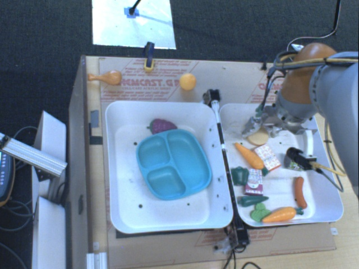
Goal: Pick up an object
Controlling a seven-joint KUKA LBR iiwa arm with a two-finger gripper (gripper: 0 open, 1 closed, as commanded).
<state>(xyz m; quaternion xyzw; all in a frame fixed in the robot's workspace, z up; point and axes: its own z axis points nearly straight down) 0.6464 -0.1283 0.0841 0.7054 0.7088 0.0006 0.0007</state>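
Reaching in from the right, the grey arm's gripper (259,125) hung low in the right white bin (331,206), just above a round tan cookie-like disc (258,138) (touching or not: can't tell; open or closed: can't tell). Nearby lay an orange plastic carrot (249,156) & a small red-white carton (268,158). A blue divided plastic tray (173,164) sat in the left white bin (120,206).

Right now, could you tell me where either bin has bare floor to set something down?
Left bin: bare floor along the left wall and front, around the blue tray; purple toy sits behind it. Right bin: crowded with carrots, sausage and cartons; the gripper occupies the back. Little spare room.
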